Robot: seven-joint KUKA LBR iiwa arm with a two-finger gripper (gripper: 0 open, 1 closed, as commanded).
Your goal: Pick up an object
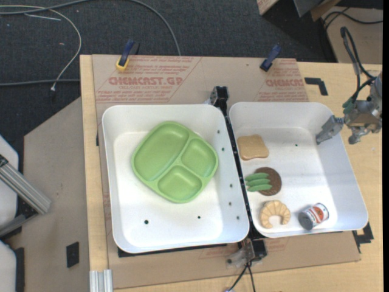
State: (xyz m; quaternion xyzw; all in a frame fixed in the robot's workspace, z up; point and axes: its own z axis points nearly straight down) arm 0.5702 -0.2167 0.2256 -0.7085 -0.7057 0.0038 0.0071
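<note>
Fingers [331, 128] spread apart, nothing between them; gripper [342, 129] poised over the upper right rim of the right bin [292, 115], wrist and cabling trailing off to the right; well apart from every candidate object, so probably a ready stance ahead of a descent, not a grasp. Within the right bin, along its left side: toast slice [252, 146] lying flat near the divider; below it a brown disc [271, 179] with green bean pods [259, 183] resting on top; below that a croissant [275, 213]; just beside the croissant, a small can [313, 215] tipped on its side near the lower rim. All four loose and apart from each other, which leaves room for fingers around any one; can likely to roll if nudged; toast flat and thin, likely awkward to pinch. Left bin [115, 163] holds a green divided plate [175, 161], turned at an angle, roughly central. Both bins on a cardboard sheet [152, 78], pinned by two blue clamps [126, 53] at its far edge, presumably to stop sliding.
</note>
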